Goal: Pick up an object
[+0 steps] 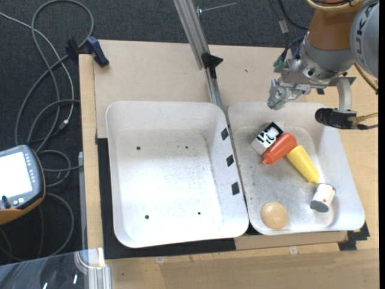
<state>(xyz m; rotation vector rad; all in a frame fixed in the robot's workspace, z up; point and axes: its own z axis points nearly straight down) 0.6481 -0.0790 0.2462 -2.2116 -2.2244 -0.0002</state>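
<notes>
- Four loose things lie in the right bin (352, 206), and that bin serves as the landmark: nearest its front rim sits a tan ball (274, 215), with a small white cylinder (323, 197) just beside it toward the arm's side
- Further in, near the bin's middle, an orange-and-yellow bottle (293, 155) lies on its side, slanted, its orange end touching a black-and-white block (267, 138) toward the bin's back
- Beyond the bin's back rim hangs the hand (278, 99), above the rim and clear of all four things; from this slant I cannot tell how far its fingers are parted, and nothing is seen between them
- Judged from this, the step is the approach, with no object chosen or reached yet
- To do it well, the ball or the white cylinder look the easier picks, each with free space round it; the block and bottle touch, so a finger coming down between them would likely shove one aside
- For the bottle, close across its narrow width, not along its length
- Left of the bin, across the shared wall, lies the left bin (120, 161) on the worktop (150, 71)
</notes>
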